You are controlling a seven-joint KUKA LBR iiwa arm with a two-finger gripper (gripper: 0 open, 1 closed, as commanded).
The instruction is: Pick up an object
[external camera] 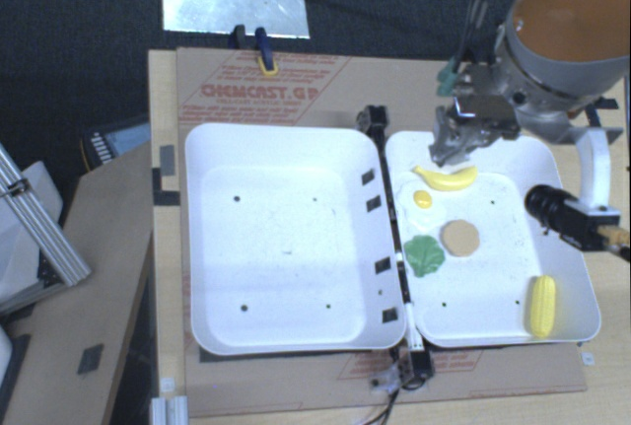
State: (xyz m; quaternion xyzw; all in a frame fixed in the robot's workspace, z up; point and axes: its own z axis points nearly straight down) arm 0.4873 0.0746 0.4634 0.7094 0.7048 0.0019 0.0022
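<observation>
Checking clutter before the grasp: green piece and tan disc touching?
Apart. The camera view shows a thin strip of white bin floor between the green piece and the tan disc.

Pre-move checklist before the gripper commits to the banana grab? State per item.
1. Gripper over right bin: ok.
2. Gripper lined up with banana: ok, it sits just above the banana's left end.
3. Object between fingers: not ok, nothing seen held.
4. Finger opening: cannot tell.
5. Neighbours clear of banana: not ok, small yellow piece lies close below it; tan disc and green leaf are apart.
6. Corn cob out of the way: ok, near corner.
</observation>
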